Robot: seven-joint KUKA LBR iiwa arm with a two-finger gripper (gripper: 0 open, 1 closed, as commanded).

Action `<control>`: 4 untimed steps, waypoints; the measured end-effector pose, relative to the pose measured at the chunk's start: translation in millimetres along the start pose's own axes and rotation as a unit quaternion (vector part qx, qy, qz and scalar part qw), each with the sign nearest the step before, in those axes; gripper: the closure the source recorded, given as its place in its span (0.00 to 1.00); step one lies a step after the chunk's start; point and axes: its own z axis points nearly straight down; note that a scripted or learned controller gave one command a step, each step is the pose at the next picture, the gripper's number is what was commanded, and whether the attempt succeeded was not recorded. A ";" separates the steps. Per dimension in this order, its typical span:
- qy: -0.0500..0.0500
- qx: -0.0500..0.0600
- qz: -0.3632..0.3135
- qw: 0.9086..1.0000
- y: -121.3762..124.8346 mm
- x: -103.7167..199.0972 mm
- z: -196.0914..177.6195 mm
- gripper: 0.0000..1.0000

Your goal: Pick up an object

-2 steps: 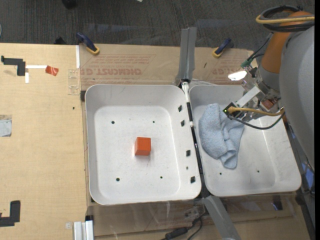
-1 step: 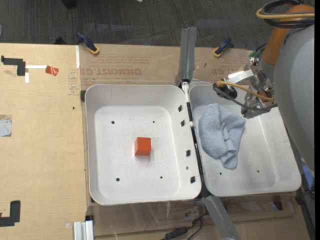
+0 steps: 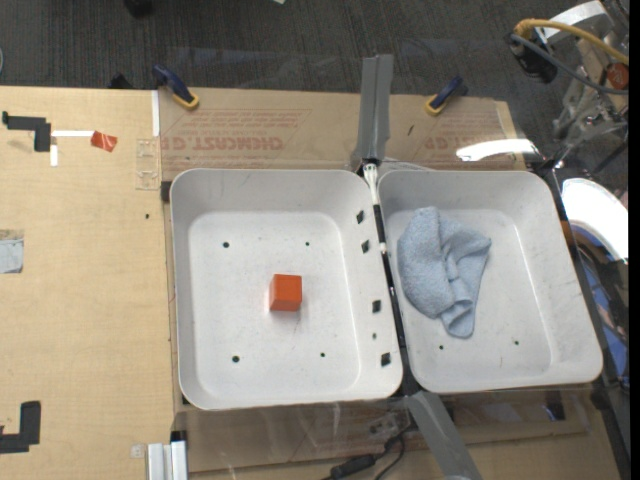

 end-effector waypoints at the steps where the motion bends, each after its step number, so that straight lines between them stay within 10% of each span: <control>1: -0.001 0.001 0.000 1.000 77.9 8.8 -28.1 1.00; 2: -0.001 0.001 -0.004 1.000 60.7 -69.0 131.3 1.00; 3: 0.000 0.001 -0.001 1.000 104.8 -41.6 -28.9 1.00; 4: -0.001 0.001 0.000 1.000 107.4 -53.2 90.6 1.00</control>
